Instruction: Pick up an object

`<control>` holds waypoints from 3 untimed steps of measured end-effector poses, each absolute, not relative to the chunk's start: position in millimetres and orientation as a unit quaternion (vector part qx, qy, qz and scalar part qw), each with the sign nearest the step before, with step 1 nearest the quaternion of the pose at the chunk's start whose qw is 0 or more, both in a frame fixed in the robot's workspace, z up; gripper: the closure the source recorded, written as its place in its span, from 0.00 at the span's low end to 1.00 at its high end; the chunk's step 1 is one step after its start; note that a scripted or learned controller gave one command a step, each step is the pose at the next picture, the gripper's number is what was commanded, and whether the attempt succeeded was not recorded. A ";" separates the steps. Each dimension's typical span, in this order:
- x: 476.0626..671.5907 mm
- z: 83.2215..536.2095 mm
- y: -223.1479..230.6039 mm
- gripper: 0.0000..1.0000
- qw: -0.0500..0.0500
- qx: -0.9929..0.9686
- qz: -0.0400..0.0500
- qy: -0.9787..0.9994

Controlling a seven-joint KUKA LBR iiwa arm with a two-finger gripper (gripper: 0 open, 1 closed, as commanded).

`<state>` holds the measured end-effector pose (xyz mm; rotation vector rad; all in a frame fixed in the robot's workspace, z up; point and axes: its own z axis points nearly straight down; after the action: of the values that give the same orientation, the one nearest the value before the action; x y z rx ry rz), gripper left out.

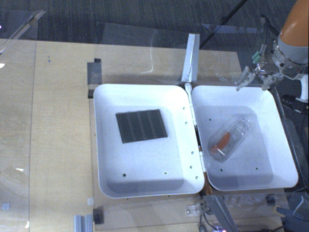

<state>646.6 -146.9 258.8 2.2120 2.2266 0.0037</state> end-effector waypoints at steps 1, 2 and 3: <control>589.6 180.2 -111.5 0.00 0.000 0.687 0.001 0.727; 580.3 95.8 -102.1 0.00 0.002 0.656 0.002 0.754; 590.7 89.8 -111.2 0.00 0.004 0.647 0.004 0.762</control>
<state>590.7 -111.2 89.8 2.0291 2.3885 0.0119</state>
